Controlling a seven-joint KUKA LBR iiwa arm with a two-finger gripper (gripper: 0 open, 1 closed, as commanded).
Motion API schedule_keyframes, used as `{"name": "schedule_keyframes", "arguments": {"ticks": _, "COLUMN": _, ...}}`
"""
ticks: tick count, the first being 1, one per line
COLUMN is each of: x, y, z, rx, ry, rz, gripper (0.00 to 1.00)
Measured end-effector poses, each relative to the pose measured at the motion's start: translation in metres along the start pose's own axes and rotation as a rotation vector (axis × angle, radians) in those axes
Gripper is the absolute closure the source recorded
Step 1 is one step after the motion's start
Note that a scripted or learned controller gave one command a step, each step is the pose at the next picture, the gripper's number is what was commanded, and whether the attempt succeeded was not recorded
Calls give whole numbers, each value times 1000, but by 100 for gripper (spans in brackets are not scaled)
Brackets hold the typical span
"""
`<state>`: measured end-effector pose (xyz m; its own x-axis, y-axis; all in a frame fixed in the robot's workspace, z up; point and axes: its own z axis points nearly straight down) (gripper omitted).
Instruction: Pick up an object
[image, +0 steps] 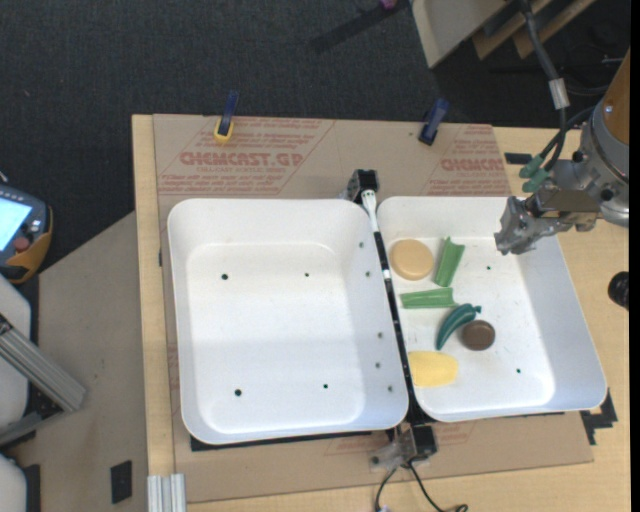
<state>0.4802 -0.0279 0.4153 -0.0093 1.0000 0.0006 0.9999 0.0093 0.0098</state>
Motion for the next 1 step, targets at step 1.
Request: {"name": "schedule_keyframes", "arguments": {"ticks": 1, "x": 74, "y": -1, "z": 14, "rx": 13, "ry": 0, "rz": 3, "gripper": 100}}
